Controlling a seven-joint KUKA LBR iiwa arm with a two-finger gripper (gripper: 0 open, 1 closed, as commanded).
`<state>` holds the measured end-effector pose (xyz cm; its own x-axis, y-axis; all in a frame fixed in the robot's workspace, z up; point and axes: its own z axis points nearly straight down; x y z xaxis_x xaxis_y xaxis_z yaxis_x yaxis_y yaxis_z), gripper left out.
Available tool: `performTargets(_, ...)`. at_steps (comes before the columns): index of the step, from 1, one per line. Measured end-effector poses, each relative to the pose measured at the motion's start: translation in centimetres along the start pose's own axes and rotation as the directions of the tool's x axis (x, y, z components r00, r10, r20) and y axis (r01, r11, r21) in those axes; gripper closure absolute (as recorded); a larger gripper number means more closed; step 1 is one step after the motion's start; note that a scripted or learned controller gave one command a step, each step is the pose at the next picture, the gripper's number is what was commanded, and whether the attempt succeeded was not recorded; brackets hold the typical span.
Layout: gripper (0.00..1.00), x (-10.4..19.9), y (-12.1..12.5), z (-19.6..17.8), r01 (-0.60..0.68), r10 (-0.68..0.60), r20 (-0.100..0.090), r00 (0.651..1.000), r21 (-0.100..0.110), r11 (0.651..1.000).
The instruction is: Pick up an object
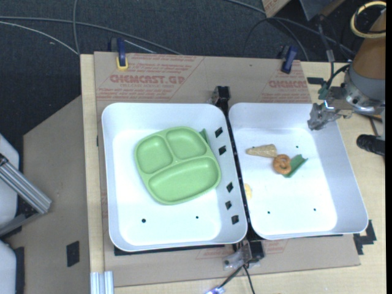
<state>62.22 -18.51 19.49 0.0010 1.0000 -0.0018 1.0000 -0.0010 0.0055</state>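
gripper: at right bin far rim, jaw state cannot tell | carrot: mid-bin, beside cone | plate: left of bin | progress: nothing lifted, grasp remains

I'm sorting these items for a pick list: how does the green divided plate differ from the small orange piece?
The green divided plate lies in the left bin; the small orange piece lies in the right bin. The plate is far bigger, flat and sectioned; the orange piece is a small lump. Both sit untouched.
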Motion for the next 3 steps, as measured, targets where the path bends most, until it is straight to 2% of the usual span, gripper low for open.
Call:
performTargets(1, 1.00, 0.3, 0.4, -6.5, 0.003, -0.003, 0.001, 1.000, -0.003, 1.000)
performTargets(2, 1.00, 6.6, 1.1, -5.5, 0.007, -0.007, -0.004, 1.000, 0.007, 1.000)
performTargets(3, 1.00, 12.1, 2.5, -4.5, 0.007, -0.007, -0.004, 1.000, 0.007, 1.000)
